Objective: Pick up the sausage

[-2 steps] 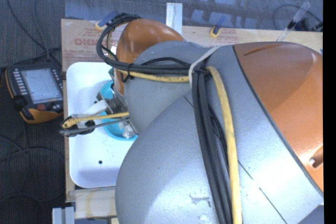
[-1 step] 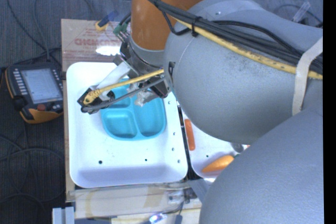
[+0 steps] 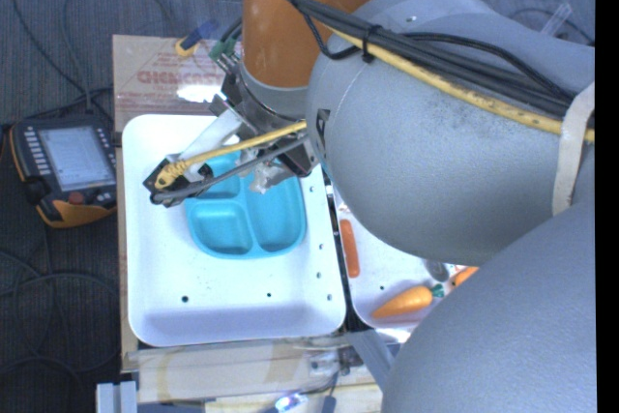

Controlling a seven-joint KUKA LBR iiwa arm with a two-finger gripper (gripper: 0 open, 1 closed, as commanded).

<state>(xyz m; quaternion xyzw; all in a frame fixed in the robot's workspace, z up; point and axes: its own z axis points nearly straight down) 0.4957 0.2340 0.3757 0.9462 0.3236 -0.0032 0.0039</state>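
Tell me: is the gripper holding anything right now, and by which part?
Cannot be told. The gripper sits low over the blue tray in the left bin, and nothing shows between its fingers.

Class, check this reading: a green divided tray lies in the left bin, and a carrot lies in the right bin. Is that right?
Not quite: one detail is wrong. The camera view shows the divided tray in the left bin is blue, not green. The rest stands: the carrot does lie in the right bin.
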